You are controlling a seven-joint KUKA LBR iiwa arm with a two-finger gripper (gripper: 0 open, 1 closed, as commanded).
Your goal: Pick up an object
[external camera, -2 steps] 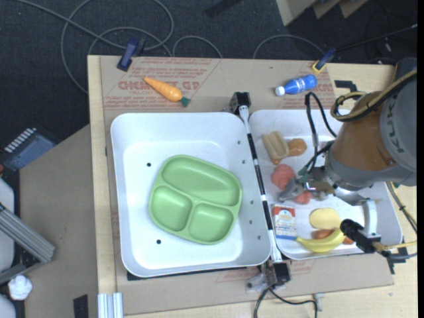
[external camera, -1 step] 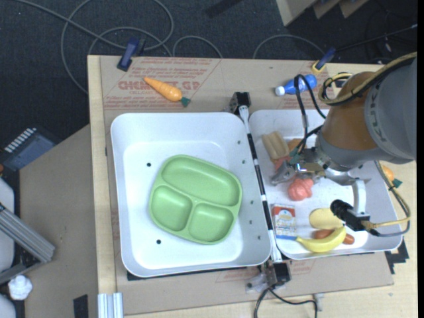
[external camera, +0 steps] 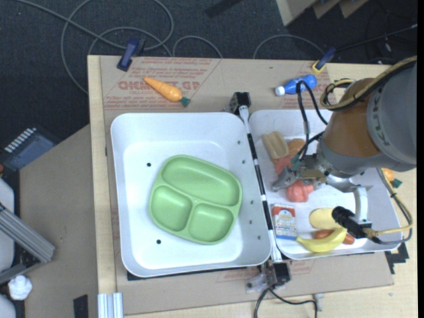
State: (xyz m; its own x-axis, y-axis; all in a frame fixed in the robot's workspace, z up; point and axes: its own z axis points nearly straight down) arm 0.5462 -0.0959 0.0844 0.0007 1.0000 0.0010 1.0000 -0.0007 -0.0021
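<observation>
Gripper (external camera: pixel 296 173) low in right bin (external camera: pixel 375 123), over red toy (external camera: pixel 300 191); finger state unclear. Banana (external camera: pixel 322 242) nearby.

The left bin (external camera: pixel 126 197) offers open floor around a green divided plate (external camera: pixel 195 199). The right bin (external camera: pixel 377 244) is crowded: toy foods, seemingly touching, lie packed beneath the arm (external camera: pixel 371 128).

A robotics lab: cardboard-topped bench (external camera: pixel 199 71), loose floor cables (external camera: pixel 99 18).
</observation>
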